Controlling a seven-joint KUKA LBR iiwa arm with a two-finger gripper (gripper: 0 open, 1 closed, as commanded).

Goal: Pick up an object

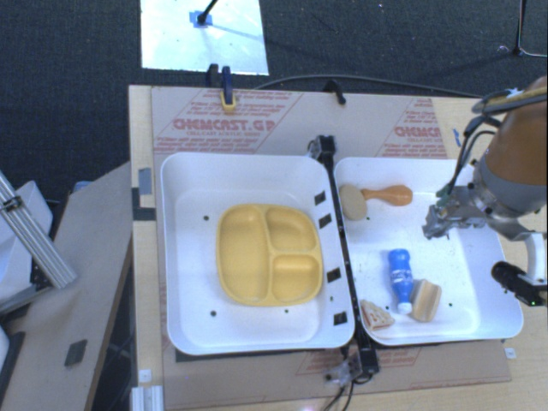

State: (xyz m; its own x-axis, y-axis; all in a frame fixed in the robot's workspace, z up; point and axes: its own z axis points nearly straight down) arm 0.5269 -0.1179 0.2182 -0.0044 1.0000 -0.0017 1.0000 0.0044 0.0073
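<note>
Objects to pick from sit in the two white bins on my surface (103, 229), seen from above at a slant. The left bin (193, 178) holds one thing: a yellow divided plate (268, 253) with three compartments, lying flat near the bin's middle. The right bin (479, 311) holds four smaller things. A wooden brush (373, 199) with a round pale head and an orange-brown handle lies near the bin's far left corner, its head just beside the divider between the bins. A blue bottle (399, 276) with a white cap lies on its side nearer the front, cap toward the front edge. Just beside its cap end rests a tan block (425, 300), tilted. A pale wedge-shaped piece (375, 315) sits in the front left corner, near the bottle.

My arm reaches in from the right, its orange band visible above the wrist. The gripper (438, 226) hangs over the right bin's far right area, well apart from the brush and above the bottle in the view. I cannot tell whether the fingers are spread or pressed together; they are too small and dark to read. I see nothing between them.
</note>
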